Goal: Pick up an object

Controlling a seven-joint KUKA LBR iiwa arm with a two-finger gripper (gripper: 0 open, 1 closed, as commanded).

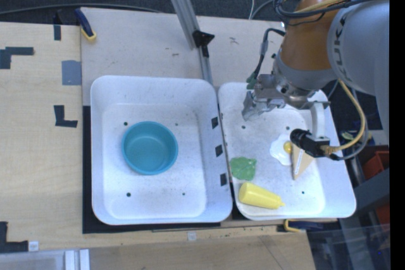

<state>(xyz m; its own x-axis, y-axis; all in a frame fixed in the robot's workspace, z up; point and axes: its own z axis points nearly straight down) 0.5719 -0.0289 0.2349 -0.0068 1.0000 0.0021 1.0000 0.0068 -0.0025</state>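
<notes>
My gripper point(252, 108) hangs over the far left part of the right bin point(329, 199), with nothing seen between its fingers. Below it in that bin lie a green leafy piece point(243, 168) and a yellow wedge point(258, 196) near the front. A fried egg toy point(281, 150) and a tan cone point(301, 164) lie to the right, under the arm's bracket. A blue bowl point(150, 147) sits in the left bin point(107, 98).
A metal pole point(183, 3) slants down to the divide between the bins at the back. A blue and yellow clamp point(85, 24) grips the bench's far left corner. Cables loop behind the arm.
</notes>
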